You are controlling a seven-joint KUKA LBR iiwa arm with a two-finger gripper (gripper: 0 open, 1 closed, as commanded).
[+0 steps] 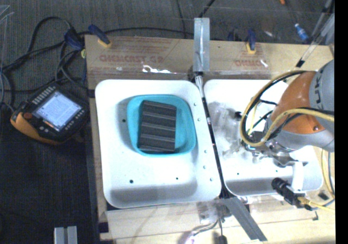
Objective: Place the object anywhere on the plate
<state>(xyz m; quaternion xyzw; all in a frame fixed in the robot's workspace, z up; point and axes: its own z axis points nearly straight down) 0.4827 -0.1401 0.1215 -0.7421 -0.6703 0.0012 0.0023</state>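
Watching from the remote desk: dark ribbed block (157, 126) lies flat on the teal plate (187, 129) in the left bin (111, 129), apparently placed already. Arm (304, 112) hangs over the right bin (228, 101); gripper (255, 150) state I cannot tell. Risk, as I judge it: a repeat pick attempt could drag the block off the plate.

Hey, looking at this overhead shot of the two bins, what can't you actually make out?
- Pincer's fingers: camera view, hidden under the arm and its cables.
- Right bin floor: partly covered by the arm.
- Dark ridged object on the blue plate: too blurred to identify.
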